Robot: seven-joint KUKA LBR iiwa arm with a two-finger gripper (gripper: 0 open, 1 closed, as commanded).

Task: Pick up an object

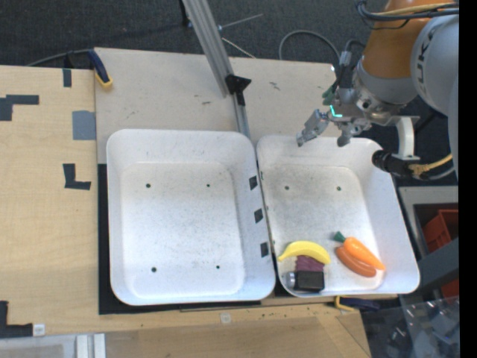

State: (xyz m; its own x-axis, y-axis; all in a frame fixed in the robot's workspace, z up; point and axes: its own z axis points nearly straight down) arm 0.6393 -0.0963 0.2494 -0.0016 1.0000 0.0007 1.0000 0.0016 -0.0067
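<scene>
My gripper (326,132) hangs above the far rim of the right bin (387,200), its two fingers spread open with nothing between them. At that bin's near edge lie a yellow banana (304,251), a dark maroon and black block (308,273) just in front of it, and an orange carrot with a green stub (358,257) to their right. All three rest well away from the gripper, toward the front of the bench.
The left bin (179,215) sits beside the right one. A slanted metal rail (216,51) runs down to the bins' far junction. A yellow clamp (101,71) lies at the back left. The arm's grey and orange body (406,43) fills the upper right.
</scene>
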